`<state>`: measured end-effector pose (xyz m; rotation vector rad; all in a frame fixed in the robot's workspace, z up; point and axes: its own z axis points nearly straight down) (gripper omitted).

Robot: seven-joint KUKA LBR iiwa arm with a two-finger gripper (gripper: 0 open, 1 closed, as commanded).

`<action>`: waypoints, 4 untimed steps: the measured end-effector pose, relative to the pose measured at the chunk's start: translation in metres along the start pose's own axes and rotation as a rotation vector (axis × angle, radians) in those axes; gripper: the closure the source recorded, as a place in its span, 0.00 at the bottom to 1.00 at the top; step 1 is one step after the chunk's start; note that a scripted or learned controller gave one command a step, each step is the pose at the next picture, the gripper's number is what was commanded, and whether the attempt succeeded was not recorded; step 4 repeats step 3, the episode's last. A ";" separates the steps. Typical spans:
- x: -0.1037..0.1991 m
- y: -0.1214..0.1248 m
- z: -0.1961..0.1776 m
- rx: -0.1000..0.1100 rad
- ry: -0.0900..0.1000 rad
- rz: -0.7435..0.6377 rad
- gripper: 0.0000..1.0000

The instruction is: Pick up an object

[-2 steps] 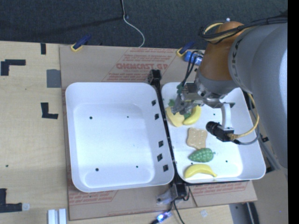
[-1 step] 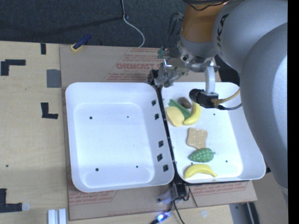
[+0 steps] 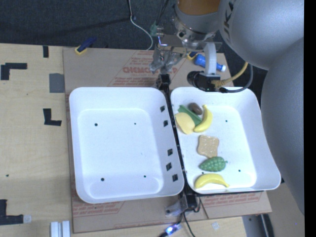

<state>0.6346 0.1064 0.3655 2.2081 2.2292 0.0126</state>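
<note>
The left bin (image 3: 118,147) offers nothing to grasp. In the right bin (image 3: 242,137), the lower banana (image 3: 211,181) at 6 o'clock lies apart from its neighbours, likely the cleanest pick. At 12 o'clock, the end effector (image 3: 165,63) is blurred; I cannot tell its state.

bench (image 3: 29,132) — cardboard sheet (image 3: 128,70) | two white bins (image 3: 79,102) side by side

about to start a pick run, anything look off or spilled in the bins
Nothing stands out. The toy food, two bananas, a cracker and a green piece, all lies inside the right bin, none spilled.
</note>
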 end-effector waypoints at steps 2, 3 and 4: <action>0.110 -0.110 0.171 0.020 -0.005 0.003 1.00; 0.109 -0.154 0.151 0.015 -0.004 0.006 1.00; 0.109 -0.154 0.151 0.015 -0.004 0.006 1.00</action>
